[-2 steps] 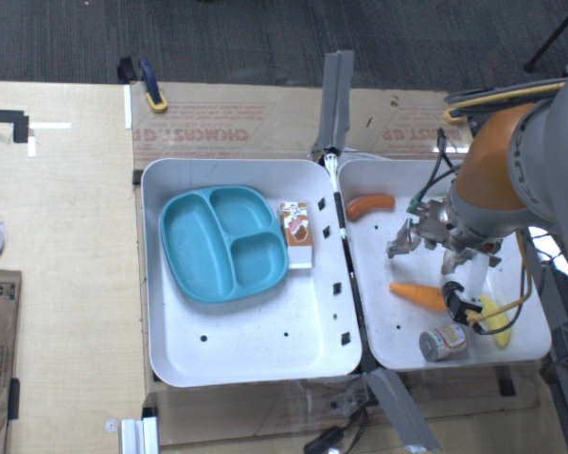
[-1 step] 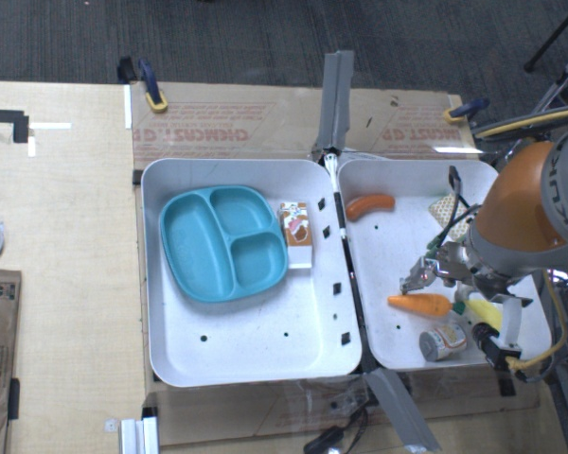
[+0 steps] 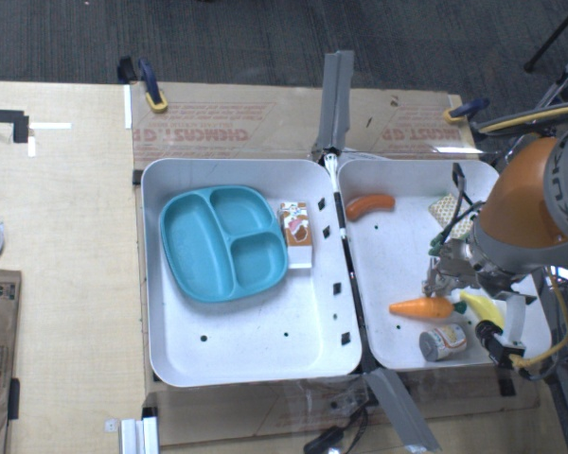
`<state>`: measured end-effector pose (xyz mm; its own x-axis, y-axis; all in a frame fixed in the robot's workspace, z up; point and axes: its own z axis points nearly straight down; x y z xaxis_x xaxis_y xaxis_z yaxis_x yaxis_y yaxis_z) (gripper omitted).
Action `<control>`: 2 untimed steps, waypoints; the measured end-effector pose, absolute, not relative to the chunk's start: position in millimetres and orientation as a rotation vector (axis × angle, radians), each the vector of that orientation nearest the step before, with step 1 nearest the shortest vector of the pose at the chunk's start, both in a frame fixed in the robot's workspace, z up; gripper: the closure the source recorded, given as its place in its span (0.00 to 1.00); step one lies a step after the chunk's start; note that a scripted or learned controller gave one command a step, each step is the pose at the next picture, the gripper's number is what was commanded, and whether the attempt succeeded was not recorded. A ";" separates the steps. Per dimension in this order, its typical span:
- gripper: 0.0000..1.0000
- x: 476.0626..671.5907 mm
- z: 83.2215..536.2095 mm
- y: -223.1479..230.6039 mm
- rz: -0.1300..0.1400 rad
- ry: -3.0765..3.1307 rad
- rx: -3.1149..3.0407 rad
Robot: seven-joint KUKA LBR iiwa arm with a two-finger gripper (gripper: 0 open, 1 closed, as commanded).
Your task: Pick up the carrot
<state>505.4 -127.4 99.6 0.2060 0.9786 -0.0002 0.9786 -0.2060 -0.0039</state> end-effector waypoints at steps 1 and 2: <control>0.00 505.3 99.7 -127.4 0.004 -1.978 -2.436; 0.00 570.3 90.6 -120.8 0.005 -1.930 -2.477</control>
